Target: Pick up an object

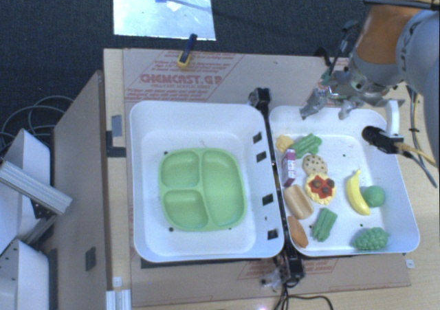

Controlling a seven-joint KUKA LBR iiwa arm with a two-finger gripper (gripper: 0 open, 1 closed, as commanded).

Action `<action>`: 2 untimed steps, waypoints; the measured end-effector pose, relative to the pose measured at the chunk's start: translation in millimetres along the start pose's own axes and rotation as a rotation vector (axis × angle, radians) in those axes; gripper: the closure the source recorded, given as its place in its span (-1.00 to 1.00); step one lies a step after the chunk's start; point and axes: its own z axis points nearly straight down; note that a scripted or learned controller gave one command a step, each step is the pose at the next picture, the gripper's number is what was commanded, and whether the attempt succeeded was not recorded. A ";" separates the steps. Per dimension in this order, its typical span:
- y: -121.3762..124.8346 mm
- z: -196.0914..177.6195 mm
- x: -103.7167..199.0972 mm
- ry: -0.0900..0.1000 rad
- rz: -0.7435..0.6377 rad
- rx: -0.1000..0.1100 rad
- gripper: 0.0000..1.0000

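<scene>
Dark floor (48,20) lies beyond the brown lettered board (206,75).

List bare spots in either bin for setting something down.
Left bin: wide bare floor between the green plate and the far wall, narrower strips around it. Right bin: small patch between cookie and banana. Crowded along the divider, by the hot dog.

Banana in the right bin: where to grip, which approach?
Grip the banana across its upper half, coming straight down from above and closing across its narrow width. It lies flat, long axis running up-down in the view. The green ball sits close against its lower right side, so there is probably little room there. The pizza on its left leaves a gap.
</scene>
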 end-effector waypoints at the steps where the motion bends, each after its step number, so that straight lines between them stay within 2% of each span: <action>1: -100.3 -73.4 -13.5 0.000 0.005 0.000 -1.00; 2: -182.3 61.5 -20.4 0.004 0.006 0.013 -1.00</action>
